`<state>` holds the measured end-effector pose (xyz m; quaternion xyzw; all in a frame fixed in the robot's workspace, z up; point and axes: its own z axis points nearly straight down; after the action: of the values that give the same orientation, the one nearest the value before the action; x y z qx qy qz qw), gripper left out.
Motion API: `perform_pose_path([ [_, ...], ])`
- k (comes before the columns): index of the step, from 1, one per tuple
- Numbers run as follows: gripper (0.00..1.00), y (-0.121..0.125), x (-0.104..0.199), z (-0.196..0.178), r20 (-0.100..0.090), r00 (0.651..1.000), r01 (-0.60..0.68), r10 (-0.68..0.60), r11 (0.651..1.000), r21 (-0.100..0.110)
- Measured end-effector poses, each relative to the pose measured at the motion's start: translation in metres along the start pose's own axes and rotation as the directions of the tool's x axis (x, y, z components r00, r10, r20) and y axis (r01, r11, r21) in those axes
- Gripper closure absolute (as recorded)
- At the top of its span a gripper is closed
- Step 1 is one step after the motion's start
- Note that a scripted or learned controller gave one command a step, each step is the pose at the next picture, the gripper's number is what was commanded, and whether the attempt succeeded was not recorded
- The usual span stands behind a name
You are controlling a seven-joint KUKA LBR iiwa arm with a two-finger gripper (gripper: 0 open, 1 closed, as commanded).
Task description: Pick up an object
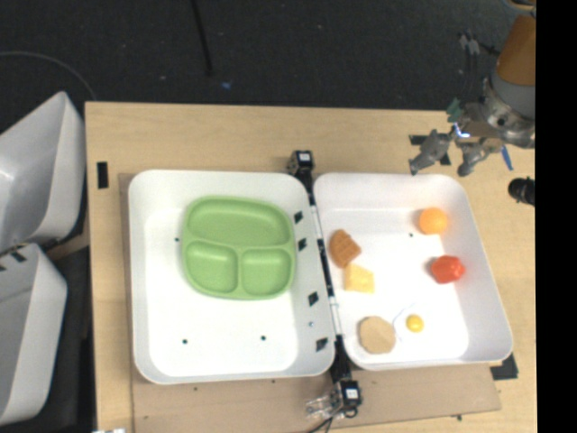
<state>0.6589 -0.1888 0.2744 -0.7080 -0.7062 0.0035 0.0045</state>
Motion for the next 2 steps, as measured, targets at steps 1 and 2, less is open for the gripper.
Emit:
perform_pose_path([
  [1,0.0,0.002,0.001,-0.009,0.003,1.0,0.004,-0.004,1.0,-0.013],
  [2,0.0,0.001,-0.001,0.033,0.003,1.0,0.001,-0.001,1.0,-0.009],
])
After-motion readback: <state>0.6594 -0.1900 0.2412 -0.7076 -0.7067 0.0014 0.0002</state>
